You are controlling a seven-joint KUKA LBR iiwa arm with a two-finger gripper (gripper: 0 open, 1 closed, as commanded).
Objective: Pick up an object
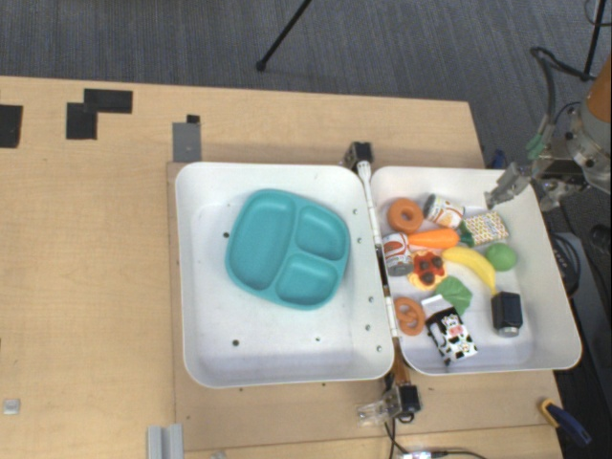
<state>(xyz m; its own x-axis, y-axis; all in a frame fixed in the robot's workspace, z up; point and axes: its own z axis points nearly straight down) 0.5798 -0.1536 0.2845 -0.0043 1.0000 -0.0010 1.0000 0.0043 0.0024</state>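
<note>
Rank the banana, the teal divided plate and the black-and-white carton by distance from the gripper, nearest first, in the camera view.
Measured from the gripper at the right bin's upper right edge:
1. Banana, middle of the right bin.
2. Black-and-white carton, right bin's near edge.
3. Teal divided plate, in the left bin.

A tan bench (pixel 86 285) bears two white bins side by side: the left bin (pixel 206 352) and the right bin (pixel 535 357). Black patches (pixel 96 111), possibly tape, mark its far-left corner.
</note>
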